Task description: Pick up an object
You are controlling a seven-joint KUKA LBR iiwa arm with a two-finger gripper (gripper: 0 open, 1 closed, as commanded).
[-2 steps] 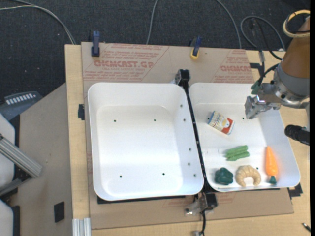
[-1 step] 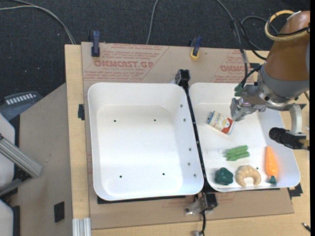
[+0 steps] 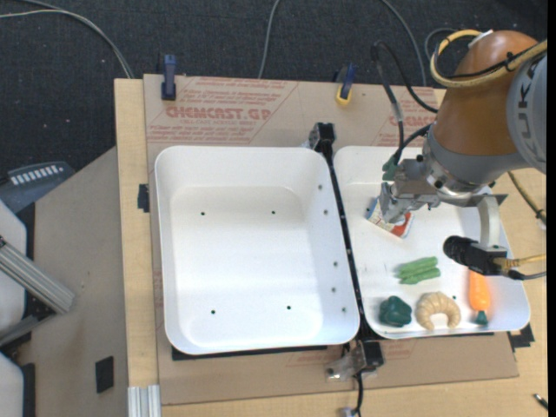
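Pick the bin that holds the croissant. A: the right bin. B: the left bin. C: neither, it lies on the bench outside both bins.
A: the croissant lies near the front edge of the right bin, between a dark green lump and a carrot.

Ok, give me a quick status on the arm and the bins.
Gripper low in right bin, over a red-and-white item. Grasp unconfirmed. Green pod, croissant, carrot lie apart, nearer front.
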